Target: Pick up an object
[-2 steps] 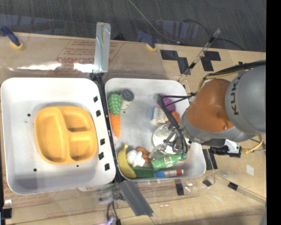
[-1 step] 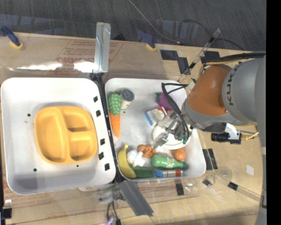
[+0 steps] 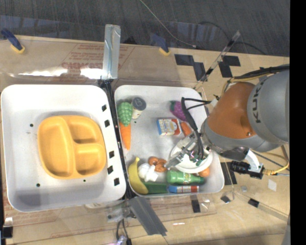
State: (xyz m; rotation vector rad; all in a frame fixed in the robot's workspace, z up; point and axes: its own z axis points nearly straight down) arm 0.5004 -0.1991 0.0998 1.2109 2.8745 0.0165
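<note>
My gripper is down in the right bin, near its right wall, over a white bowl-like object. The arm's orange band and grey body cover the bin's right edge. Just left of the gripper lie a small orange and white toy and a yellow banana. Along the front wall sit a green bottle and a red and white tube. A small carton lies behind the gripper. I see nothing clearly held.
The right bin also holds a green vegetable, a carrot, a grey can and purple grapes. The left bin bears a yellow divided plate. Cables run at the right.
</note>
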